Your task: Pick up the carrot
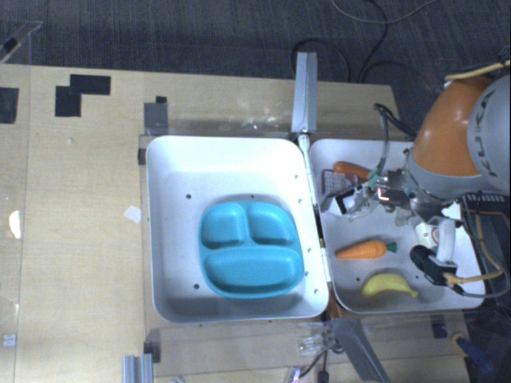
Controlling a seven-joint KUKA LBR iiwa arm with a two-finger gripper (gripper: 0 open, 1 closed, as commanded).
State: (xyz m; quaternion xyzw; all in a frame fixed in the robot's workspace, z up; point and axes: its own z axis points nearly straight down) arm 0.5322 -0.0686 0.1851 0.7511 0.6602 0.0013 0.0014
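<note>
Lower your end effector (345, 200), jaw state unclear, squarely across the orange tapered carrot (361, 250), clear of the yellow banana (388, 286).

Robotics lab: plywood bench (72, 214), white bins (164, 238), loose cables (375, 10).

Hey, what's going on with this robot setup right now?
A grey robot arm reaches in from the right over the right-hand bin, its gripper hovering near the bin's upper left. The carrot it is meant to pick up lies loose on the bin floor, apart from the gripper. A banana lies just below the carrot. The left bin holds a blue divided tray.
</note>
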